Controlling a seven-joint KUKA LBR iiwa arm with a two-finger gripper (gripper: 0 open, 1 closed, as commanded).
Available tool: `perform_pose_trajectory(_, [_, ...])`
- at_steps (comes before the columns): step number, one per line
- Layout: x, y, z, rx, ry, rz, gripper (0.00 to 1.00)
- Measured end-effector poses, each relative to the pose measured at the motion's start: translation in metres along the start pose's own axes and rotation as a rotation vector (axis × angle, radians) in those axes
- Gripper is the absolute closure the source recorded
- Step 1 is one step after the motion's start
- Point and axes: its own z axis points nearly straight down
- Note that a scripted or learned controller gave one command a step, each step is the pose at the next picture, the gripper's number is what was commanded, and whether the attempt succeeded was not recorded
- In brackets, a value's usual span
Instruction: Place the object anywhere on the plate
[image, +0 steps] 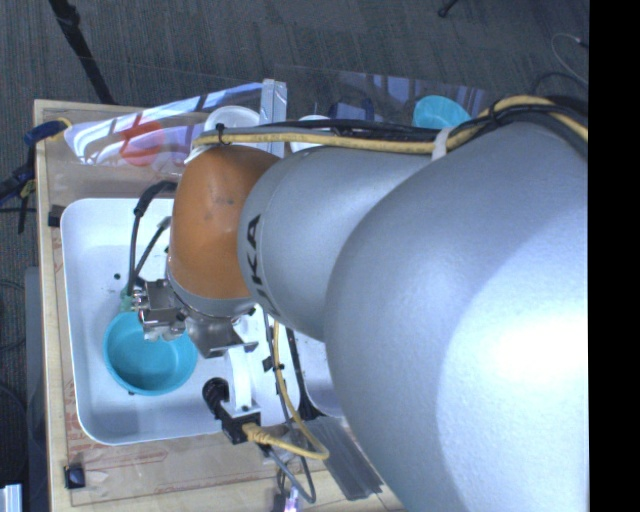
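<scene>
Bowl (148, 362), blue, sits at seven o'clock in the left bin (85, 240), partly under the wrist. Judged light, rigid, slick plastic; rim offers best purchase. Gripper (160, 322) at its rim; finger state cannot be determined.

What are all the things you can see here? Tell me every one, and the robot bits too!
Bowl-shaped dish: one, turquoise, in the left bin, partly under the wrist.
Bin: one in plain sight, white, on the bench's left side.
Bench: one, pale wood, under the bin.
Plastic bag: one, clear with red and blue, at the bench's far edge.
Blue thing: one, turquoise, at the top, too hidden to name.
Cable: one, yellow, along the arm.
Arm: one, grey, filling the right.
Orange band: one, above the wrist.
Gripper: one, metal, over the dish.
</scene>
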Motion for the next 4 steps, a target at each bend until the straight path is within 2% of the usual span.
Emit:
perform_pose_trajectory(1, [0.035,0.002,0.116,0.001,0.0,-0.298,1.0])
perform_pose_trajectory(2, [-0.019,0.093,0.058,0.002,0.0,-0.496,1.0])
perform_pose_trajectory(3, [0.029,0.01,0.071,0.006,0.0,-0.518,1.0])
perform_pose_trajectory(4, [0.035,0.001,0.065,0.003,-0.001,-0.248,1.0])
